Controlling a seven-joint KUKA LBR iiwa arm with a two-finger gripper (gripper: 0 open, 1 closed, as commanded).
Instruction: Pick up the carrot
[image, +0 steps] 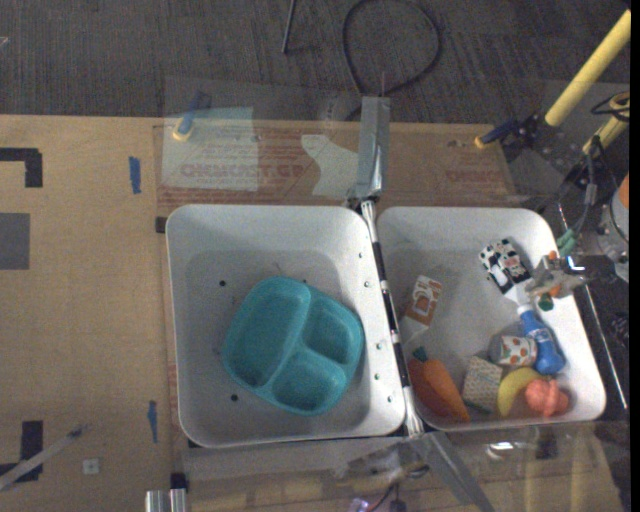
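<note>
The orange carrot (438, 389) with a dark green top lies in the right bin (455, 232), at its front left corner against the dividing wall, its tip pointing to the front. My gripper (553, 277) sits low at the right bin's right rim, well away from the carrot, to its right and further back. Nothing shows between it and the carrot.
Near the carrot lie a tan block (481, 381), a banana (512, 389), a pink toy (547, 398), a small can (514, 350) and a blue bottle (541, 340). A carton (425, 300) and a black-and-white toy (504, 264) lie further back. The left bin (195, 250) holds a teal divided plate (292, 345).
</note>
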